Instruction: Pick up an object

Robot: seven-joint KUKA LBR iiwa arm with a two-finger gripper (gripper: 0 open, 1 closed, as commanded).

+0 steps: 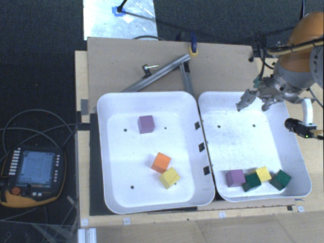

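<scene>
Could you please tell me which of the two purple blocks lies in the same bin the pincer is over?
The purple block in the right bin, beside a green block; the other purple block sits in the left bin.

The left shallow white plastic bin [109, 151] holds a purple cube [146, 124] toward the rear, with an orange cube [161, 161] touching a yellow cube [169, 177] nearer the front. The right shallow white plastic bin [283, 146] holds four small blocks [257, 177] along its front edge.

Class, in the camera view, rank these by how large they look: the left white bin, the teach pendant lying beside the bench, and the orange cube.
1. Left white plastic bin, largest.
2. Grey and orange teach pendant with its screen.
3. Orange cube, smallest.
The gaps are wide, so slant hardly matters.
</scene>
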